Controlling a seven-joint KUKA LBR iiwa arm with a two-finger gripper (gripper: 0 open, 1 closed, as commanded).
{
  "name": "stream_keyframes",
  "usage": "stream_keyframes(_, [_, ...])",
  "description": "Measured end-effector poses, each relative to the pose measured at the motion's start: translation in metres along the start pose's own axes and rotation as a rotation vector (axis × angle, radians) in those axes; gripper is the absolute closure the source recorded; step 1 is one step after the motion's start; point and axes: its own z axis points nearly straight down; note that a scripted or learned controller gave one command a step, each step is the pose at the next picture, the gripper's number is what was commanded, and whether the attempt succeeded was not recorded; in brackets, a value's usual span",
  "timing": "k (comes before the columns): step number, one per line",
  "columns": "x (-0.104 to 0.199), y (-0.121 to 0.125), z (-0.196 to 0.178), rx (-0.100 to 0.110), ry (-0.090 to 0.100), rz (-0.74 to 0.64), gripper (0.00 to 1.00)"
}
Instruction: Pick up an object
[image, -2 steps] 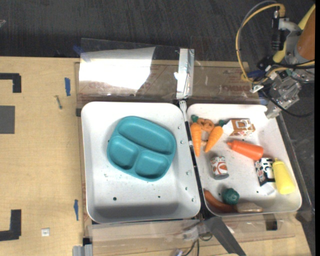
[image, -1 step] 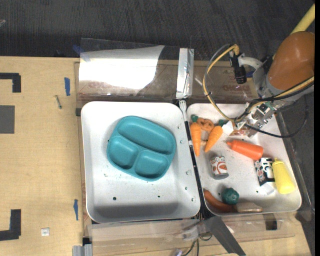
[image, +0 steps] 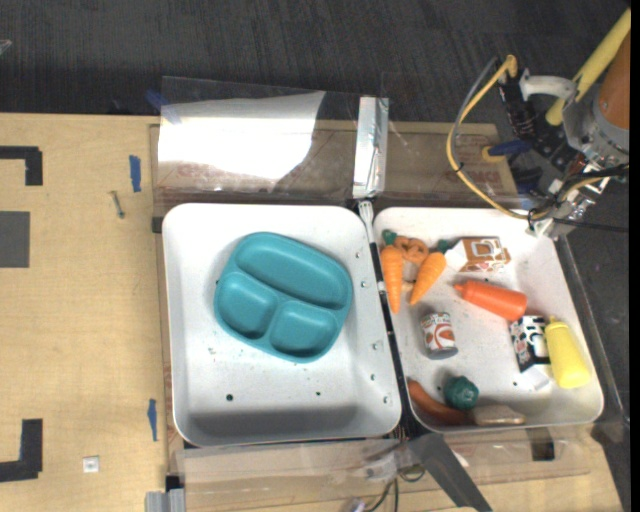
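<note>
On the tabletop, 2 bins: the left bin (image: 190, 400) holds a teal tray (image: 283, 294); the right bin (image: 580, 405) holds an orange carrot (image: 491, 298), long axis 10-to-4, toward 7 o'clock from the wrist (image: 590, 135); the gripper's state I cannot tell.

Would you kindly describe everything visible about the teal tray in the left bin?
The teal tray is a rounded, smooth, plastic-looking dish with three compartments: one long one along its upper side and two smaller ones below. It lies flat, right side up, turned at a slant, near the middle of the left bin, with nothing in it and nothing else touching it.
</note>
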Motion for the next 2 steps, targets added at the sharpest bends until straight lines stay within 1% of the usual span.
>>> stream_keyframes(1, [-0.042,0.038,0.126,-0.002,-0.014,-0.279,1.00])
stream_keyframes(2, [0.005,0.015,-0.007,0.000,0.006,-0.378,1.00])
